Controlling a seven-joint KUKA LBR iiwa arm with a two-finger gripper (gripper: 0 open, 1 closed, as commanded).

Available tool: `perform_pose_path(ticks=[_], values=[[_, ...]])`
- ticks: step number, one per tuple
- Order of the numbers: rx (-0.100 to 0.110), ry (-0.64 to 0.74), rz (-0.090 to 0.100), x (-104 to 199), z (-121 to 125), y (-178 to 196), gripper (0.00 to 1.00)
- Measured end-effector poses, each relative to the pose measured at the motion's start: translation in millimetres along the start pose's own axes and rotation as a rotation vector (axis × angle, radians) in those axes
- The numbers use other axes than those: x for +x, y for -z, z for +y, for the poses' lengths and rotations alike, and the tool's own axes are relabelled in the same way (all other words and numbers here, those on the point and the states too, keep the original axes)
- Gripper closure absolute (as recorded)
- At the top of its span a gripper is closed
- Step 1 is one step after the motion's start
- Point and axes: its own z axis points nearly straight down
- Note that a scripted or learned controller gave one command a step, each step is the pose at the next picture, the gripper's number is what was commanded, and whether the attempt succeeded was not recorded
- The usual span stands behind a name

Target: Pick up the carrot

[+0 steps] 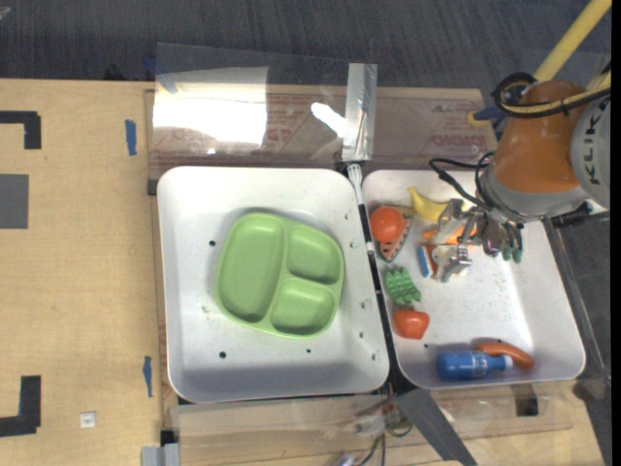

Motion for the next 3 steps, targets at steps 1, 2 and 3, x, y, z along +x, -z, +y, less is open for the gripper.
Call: perform_pose_path(ticks=[1,2,3], values=[[-0.001,-0.074,-0.009,4,46,148,1.00],[0.000,-0.077,0.002,7,45,142,0.00],[0.001,-0.152,0.014,8,-3,49,0.00]])
